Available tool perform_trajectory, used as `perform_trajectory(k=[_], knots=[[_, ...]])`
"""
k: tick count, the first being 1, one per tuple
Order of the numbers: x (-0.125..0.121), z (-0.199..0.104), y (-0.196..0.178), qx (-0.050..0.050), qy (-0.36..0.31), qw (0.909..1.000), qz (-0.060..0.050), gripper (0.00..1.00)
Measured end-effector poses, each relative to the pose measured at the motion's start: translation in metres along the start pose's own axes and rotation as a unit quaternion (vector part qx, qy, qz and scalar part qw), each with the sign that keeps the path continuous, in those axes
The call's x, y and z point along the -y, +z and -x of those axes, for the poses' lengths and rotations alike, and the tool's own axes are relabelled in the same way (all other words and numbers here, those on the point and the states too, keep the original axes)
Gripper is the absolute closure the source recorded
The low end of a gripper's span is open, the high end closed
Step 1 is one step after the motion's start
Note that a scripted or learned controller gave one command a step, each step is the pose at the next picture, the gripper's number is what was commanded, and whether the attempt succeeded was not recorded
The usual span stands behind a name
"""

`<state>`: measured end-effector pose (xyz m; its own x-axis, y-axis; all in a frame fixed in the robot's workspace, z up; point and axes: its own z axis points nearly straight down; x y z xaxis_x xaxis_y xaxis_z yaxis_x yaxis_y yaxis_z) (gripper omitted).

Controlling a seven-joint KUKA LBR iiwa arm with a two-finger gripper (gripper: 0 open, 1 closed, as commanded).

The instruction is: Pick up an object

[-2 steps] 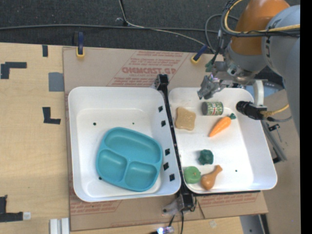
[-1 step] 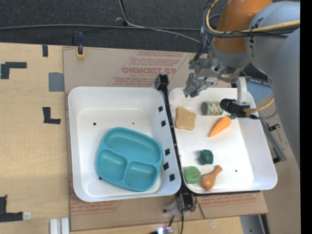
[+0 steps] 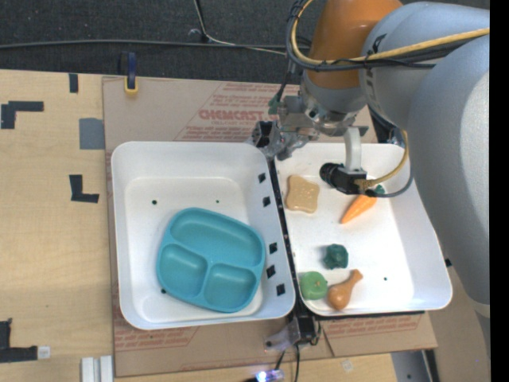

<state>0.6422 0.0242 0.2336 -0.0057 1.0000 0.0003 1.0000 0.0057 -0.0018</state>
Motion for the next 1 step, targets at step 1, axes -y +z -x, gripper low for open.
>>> perform_trajectory(k=[1], knots=[[0.0057,-0.0608,0.0044,0.000,0.000,1.0000,0.000,1.00]])
